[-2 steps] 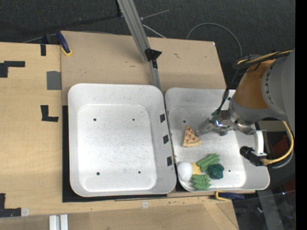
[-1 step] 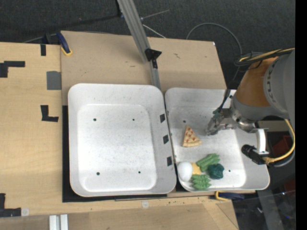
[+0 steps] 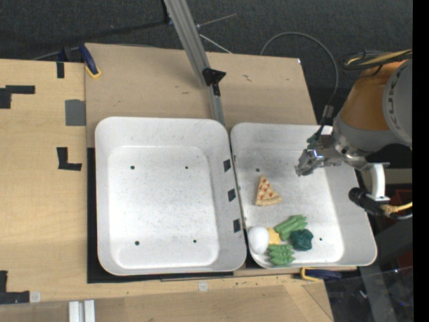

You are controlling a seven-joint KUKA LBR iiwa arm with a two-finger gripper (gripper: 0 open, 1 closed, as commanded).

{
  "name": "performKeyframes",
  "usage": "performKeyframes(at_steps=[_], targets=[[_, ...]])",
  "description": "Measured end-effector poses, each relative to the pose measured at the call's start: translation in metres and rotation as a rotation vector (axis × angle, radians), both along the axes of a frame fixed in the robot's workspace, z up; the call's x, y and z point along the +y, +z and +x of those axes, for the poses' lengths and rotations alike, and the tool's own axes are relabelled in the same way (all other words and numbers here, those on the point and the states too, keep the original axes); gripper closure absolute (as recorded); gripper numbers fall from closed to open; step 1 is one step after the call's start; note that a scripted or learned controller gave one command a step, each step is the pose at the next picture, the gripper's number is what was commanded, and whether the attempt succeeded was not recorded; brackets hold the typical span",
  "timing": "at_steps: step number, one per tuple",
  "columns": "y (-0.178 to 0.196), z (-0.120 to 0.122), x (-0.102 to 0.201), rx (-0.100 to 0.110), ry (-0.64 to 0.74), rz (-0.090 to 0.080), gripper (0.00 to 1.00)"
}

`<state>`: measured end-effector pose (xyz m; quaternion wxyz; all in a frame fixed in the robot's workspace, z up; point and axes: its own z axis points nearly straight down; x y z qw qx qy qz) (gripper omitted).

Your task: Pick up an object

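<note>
While the gripper (image 3: 307, 167) hangs over the right bin (image 3: 348, 243), jaws seemingly together and empty, it should open and centre on the pizza slice (image 3: 267, 192).

Robotics lab: wooden bench (image 3: 167, 72), taped markers, twin white bins (image 3: 107, 139), cabling.

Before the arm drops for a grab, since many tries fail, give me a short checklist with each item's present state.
1. Claw over the right bin: ok.
2. Claw free of load: ok, nothing seen between its fingers.
3. Claw above a target: not ok; the pizza slice lies to its lower left in the view, apart.
4. Pizza slice lies alone: ok.
5. Green toys and white egg separable: not ok, clustered at the near edge.
6. Claw opening: cannot tell.
</note>
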<state>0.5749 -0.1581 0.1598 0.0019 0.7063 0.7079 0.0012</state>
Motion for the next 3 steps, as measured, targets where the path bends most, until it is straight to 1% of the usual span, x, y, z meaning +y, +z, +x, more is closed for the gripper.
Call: performKeyframes(at_steps=[1,2,3], targets=[[0.061,0.008,-0.001,-0.001,0.000,-0.001,1.00],[0.061,0.008,-0.001,0.006,-0.001,0.001,1.00],[0.061,0.013,0.058,0.006,0.004,0.003,1.00]])
